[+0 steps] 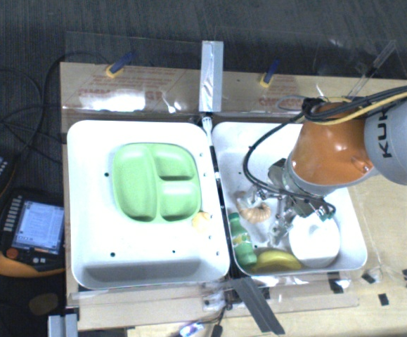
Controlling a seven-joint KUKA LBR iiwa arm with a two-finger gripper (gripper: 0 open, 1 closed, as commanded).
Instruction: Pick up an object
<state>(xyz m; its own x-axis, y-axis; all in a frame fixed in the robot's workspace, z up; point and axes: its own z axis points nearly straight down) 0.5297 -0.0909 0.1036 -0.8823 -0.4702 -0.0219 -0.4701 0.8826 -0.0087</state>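
Note:
The right bin (344, 258) holds several items: a pale tan pastry-like piece (254, 213), a green bottle-shaped toy (240, 236), a yellow banana (277, 260) at the front wall and a white round dish (315, 243). My gripper (282, 225) hangs low over the middle of this bin, just right of the tan piece and above the banana, beside the dish's left edge. The orange wrist band (330, 153) covers the bin's back part. Nothing visible is held.
The left bin (91, 258) bears a green divided plate (155, 181) and a small yellowish lump (200, 220) near its right wall. A ridge (217, 188) separates the bins. Black cables (259, 153) loop beside the wrist.

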